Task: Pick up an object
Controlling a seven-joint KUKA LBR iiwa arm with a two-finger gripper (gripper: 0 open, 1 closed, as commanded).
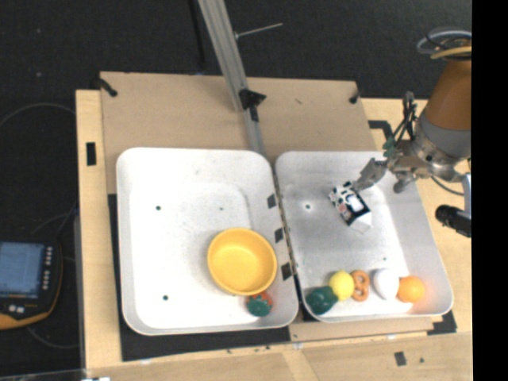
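My gripper hangs low over the middle of the right bin, reaching in from the arm at the right. Its tip is black and white, and a pale patch just beneath it may be an object or the bin floor; I cannot tell which. Along the right bin's front edge lie a dark green object, a yellow ball, an orange ring-shaped piece, a white ball and an orange ball. All of these lie well in front of the gripper, apart from it.
The left bin holds a yellow bowl near its front right, with a small green object and a red bit beside it. A metal pole slants up behind the bins. A handheld screen lies off the bench's left.
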